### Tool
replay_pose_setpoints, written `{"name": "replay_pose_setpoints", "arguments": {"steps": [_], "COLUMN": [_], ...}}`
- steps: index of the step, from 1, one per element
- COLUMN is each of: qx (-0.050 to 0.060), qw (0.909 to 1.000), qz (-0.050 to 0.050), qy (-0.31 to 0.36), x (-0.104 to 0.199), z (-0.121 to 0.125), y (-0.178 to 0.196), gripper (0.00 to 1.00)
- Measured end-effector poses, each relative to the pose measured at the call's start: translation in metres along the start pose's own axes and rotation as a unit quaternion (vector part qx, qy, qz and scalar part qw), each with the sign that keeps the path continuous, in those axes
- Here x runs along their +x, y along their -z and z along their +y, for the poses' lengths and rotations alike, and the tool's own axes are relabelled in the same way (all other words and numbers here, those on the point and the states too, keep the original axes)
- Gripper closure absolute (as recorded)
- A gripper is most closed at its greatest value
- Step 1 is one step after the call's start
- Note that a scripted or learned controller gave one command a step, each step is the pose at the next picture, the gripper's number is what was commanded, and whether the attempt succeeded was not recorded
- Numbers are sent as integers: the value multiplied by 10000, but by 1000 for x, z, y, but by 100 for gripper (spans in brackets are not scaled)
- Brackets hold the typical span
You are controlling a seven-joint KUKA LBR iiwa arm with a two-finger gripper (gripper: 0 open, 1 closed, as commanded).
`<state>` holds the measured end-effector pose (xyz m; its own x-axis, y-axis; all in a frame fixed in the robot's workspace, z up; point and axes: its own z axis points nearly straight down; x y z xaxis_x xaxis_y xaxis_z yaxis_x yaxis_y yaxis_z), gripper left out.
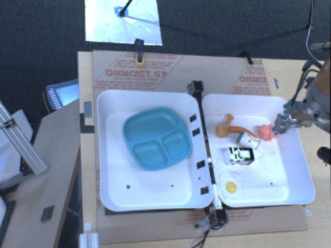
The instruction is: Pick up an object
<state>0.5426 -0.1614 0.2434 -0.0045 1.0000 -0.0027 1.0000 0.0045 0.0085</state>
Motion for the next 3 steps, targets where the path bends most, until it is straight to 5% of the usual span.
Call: {"name": "replay_pose_setpoints", "arguments": {"steps": [1, 3], "qx": [23, 33], "qw": [10000, 10000], "qz": [8, 25], "qy": [1, 29], "x": [0, 110], "z": [1, 22], "y": [18, 14], "gripper": [100, 100]}}
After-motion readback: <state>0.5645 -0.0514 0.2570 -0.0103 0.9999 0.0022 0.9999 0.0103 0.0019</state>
